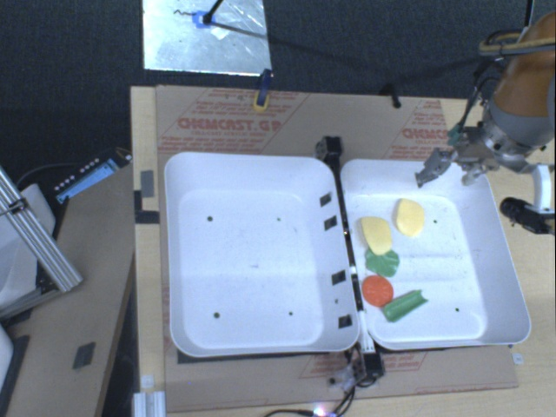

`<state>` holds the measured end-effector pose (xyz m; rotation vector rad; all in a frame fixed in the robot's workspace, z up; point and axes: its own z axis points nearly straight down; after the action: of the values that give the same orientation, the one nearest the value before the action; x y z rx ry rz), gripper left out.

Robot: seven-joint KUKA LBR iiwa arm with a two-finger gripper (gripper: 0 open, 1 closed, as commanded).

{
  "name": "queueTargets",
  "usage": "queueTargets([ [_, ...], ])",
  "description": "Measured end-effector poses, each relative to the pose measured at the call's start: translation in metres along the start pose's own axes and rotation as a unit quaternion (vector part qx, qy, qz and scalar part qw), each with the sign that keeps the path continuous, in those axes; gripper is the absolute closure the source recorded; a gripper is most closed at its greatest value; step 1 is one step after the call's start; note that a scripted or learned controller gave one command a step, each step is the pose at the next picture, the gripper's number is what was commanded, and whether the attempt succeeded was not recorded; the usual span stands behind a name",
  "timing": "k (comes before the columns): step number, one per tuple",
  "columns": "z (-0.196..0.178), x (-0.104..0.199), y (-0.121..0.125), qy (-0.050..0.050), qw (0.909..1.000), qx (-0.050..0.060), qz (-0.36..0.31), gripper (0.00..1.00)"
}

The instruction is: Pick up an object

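The right bin [486, 259] holds several small items near its left side: a pale yellow piece [410, 216], a second yellow piece [376, 233], a dark green leafy piece [382, 261], a red round piece [377, 291] and a green pod-shaped piece [404, 305]. My gripper [451, 169] hangs over the bin's far right corner, above and to the right of the pale yellow piece. Its two fingers are spread apart with nothing between them.
The left bin [252, 250] lies beside the right one, with a black hinge strip [343, 233] between them. A shiny metal plate [206, 23] is at the back left. A yellow clip [261, 101] sits on the cardboard behind the bins.
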<state>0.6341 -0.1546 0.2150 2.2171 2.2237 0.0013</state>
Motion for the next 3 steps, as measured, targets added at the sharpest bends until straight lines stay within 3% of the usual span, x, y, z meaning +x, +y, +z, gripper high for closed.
queueTargets([
  [1,0.131,0.048,-0.011,0.001,1.0000,-0.002,-0.002,0.00],
  [2,0.129,0.074,0.032,0.000,1.0000,-0.003,-0.002,0.00],
  [3,0.023,0.145,-0.009,0.001,1.0000,-0.005,-0.004,0.00],
])
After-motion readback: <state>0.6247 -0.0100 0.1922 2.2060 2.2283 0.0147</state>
